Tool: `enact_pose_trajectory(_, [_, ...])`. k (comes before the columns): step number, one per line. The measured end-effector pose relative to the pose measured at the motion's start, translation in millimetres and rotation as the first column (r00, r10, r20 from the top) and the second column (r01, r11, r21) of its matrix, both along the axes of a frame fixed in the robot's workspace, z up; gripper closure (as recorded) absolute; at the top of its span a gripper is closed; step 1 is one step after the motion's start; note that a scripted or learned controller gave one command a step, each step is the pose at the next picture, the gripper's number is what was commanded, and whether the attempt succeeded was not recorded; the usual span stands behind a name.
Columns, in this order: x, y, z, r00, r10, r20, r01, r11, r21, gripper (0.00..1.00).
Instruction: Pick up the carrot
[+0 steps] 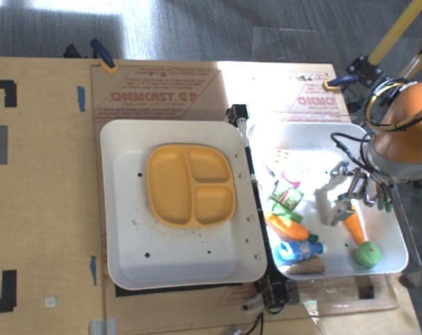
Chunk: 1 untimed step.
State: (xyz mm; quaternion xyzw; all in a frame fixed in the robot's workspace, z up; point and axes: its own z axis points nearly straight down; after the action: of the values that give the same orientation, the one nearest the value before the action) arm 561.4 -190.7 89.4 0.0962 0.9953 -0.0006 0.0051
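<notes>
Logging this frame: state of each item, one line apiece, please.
gripper: low in the right bin, at a carrot's upper end; grasp unclear.
carrot: lying in the right bin, by the green ball.
second carrot: lying flat, untouched.
yellow tray: upright in the left bin.

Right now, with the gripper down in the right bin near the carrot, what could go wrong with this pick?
1. The gripper sits at one end of the orange carrot, so an off-centre grasp may slip.
2. The round green fruit touches the carrot's far end and could get nudged.
3. A second orange carrot-like toy lies nearby and could be mistaken for the target.
</notes>
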Motion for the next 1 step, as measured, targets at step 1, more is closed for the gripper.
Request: enact_pose_trajectory(1, [-19.4, 3.2, 0.3, 0.998, -0.067, 0.002, 0.067, 0.998, 0.001, 0.0])
